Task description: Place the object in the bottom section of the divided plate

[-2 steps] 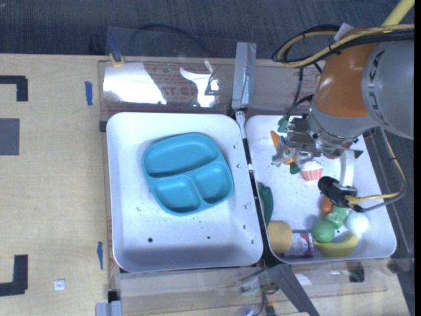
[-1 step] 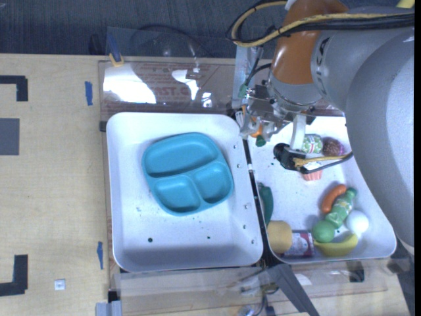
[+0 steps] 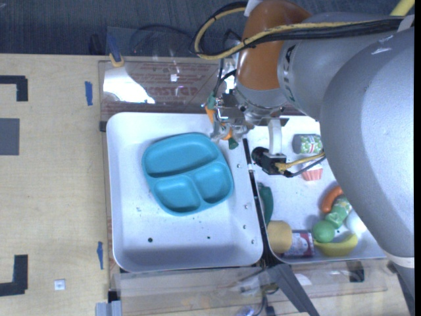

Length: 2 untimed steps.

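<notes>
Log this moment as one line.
arm: over bins' divider | gripper: at left bin's top right corner, fingers unclear | plate: blue, in left bin, nothing on it | placement: not done

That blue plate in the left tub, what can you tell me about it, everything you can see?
The divided plate is light blue and looks like smooth moulded plastic, with rounded corners. Raised ridges split it into three sections: one long section on the upper side and two smaller ones below. It lies flat, turned at a slant, on the floor of the left white bin. All three sections hold nothing. The gripper is just beyond its upper right corner.

Blue divided plate point(image 3: 189, 172), white bin point(image 3: 125, 209)
</notes>
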### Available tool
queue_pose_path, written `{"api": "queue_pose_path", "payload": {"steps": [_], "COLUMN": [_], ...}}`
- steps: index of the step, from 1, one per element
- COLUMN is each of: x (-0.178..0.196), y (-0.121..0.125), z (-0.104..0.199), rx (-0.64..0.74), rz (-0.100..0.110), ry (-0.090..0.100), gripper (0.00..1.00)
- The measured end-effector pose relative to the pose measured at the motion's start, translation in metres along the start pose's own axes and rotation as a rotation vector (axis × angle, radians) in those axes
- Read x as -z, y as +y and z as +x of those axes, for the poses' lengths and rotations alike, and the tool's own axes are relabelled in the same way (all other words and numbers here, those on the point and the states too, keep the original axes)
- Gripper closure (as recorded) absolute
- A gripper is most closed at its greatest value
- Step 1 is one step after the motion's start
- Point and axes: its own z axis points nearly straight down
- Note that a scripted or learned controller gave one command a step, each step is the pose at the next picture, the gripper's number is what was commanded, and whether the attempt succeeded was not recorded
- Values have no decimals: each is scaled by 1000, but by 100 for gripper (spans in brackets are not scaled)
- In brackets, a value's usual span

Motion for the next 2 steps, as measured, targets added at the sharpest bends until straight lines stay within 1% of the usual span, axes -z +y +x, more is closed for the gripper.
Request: {"api": "queue_pose_path", "payload": {"steps": [1,2], "x": [0,0], "y": [-80,-80], "z": [-48,-48], "rx": [219,219], "rz": [-1,-2], "ry": [0,0], "gripper": [100,0]}}
